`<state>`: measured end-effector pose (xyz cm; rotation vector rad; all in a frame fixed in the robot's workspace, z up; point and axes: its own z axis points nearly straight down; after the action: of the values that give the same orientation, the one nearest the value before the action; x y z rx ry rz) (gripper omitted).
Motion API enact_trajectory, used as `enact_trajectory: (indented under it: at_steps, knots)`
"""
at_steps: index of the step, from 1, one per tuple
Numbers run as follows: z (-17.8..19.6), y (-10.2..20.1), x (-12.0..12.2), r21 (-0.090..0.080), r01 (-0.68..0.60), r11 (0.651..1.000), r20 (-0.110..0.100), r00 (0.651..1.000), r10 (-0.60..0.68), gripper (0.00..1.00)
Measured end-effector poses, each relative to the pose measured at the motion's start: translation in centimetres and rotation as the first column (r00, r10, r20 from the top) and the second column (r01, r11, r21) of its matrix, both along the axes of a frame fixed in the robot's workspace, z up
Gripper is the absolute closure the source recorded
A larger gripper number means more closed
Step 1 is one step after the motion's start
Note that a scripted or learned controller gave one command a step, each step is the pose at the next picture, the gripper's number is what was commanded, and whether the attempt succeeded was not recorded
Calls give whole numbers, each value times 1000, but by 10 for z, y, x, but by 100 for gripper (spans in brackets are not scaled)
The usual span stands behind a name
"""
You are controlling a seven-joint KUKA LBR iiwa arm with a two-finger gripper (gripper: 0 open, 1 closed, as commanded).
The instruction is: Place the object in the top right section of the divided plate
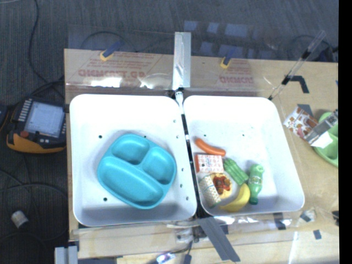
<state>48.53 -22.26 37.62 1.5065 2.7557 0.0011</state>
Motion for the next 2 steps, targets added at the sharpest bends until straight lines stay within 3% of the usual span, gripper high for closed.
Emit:
enact_trajectory:
  at_steps: [1, 2]
  knots:
    - [-129, 0, 13, 1, -429, 903, 0, 903, 429, 100]
    - [36, -1, 21, -3, -567, 824, 1, 824, 567, 100]
